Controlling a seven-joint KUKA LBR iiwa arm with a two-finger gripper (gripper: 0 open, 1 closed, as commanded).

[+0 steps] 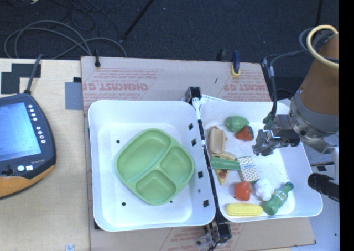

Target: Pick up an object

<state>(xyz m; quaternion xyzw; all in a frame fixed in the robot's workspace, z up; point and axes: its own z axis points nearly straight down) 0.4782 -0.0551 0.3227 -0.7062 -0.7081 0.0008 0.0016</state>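
Claw (264, 146) hovers just right of red strawberry (244, 132).

Right bin (301, 158) held a cluster of toy foods: green leafy piece (236, 122) touching a red strawberry-like piece (244, 132) near the back, bread roll (216, 140) to the left, green pod (224, 163) beside a checkered cracker (248, 168), red tomato (241, 191), white garlic-like lump (263, 189), green bottle (277, 199) tilted, yellow corn cob (244, 209) lying flat at the front.
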